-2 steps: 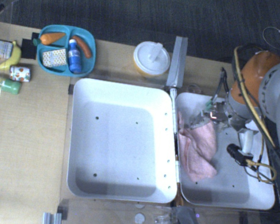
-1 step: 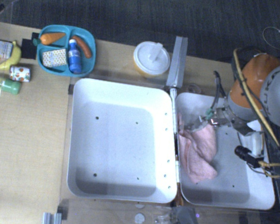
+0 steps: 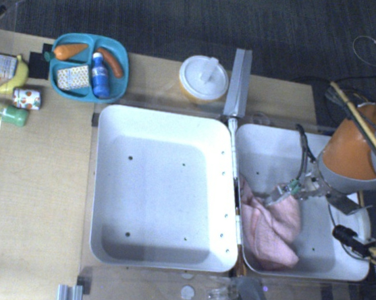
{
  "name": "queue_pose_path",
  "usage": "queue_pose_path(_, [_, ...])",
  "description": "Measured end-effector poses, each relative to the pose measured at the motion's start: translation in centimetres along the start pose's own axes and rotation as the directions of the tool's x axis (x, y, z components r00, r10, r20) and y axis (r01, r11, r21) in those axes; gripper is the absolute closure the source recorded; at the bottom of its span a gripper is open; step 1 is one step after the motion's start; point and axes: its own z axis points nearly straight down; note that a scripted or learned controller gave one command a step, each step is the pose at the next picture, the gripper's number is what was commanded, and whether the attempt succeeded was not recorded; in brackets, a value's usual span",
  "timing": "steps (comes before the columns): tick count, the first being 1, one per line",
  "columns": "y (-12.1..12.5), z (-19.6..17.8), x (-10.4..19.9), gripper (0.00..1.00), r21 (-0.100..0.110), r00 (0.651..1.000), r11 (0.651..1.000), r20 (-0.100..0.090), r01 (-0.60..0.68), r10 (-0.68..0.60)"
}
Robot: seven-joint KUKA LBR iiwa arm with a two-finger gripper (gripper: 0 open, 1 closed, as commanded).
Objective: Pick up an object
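A grey robot arm with an orange band reaches from the right into the right-hand white bin, its pincer low over the top edge of a crumpled pink cloth. Whether the pincer is apart or together cannot be told. The cloth lies against that bin's left wall, beside the left bin, on a wooden worktop.

two white bins, one pink cloth, one blue tray, one lidded cup.

Left bin open; pink cloth right.
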Motion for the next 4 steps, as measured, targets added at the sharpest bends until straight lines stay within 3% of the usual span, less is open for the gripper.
queue_pose_path(1, [0.4,-1.3,0.0,1.00,-0.009,1.000,1.000,0.004,0.001,-0.001])
queue_pose_path(2, [6.0,-15.6,6.8,1.00,0.003,0.957,0.957,-0.005,0.290,-0.290])
queue_pose_path(3, [7.3,-9.4,6.5,1.00,0.005,0.925,0.925,-0.007,0.380,-0.380])
queue_pose_path(4, [7.3,-9.5,6.5,0.00,0.004,0.925,0.925,-0.007,0.380,-0.380])
